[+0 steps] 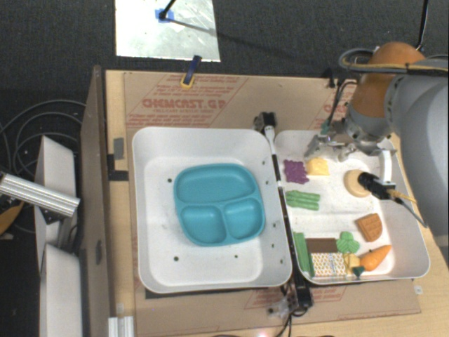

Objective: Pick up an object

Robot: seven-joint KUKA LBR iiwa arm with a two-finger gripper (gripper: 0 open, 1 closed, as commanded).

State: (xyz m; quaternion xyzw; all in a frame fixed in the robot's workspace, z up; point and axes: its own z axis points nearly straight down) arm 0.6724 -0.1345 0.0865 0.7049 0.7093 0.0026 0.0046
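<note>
Camera view: the hand [324,146] hovers over the right bin's [414,248] far end, just above a yellow piece [318,166]. Its grip state cannot be told. A teal tray [219,203] lies in the left bin [151,209].

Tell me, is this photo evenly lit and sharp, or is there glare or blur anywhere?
In the camera view, the silvery sheet above the bench catches bright glare, and both white bins look slightly washed out; shadows are soft, with a thin dark line crossing the sheet. The whole picture is a bit grainy, and the grey arm at the right looks softer than the toy food, such as the carrot.
</note>
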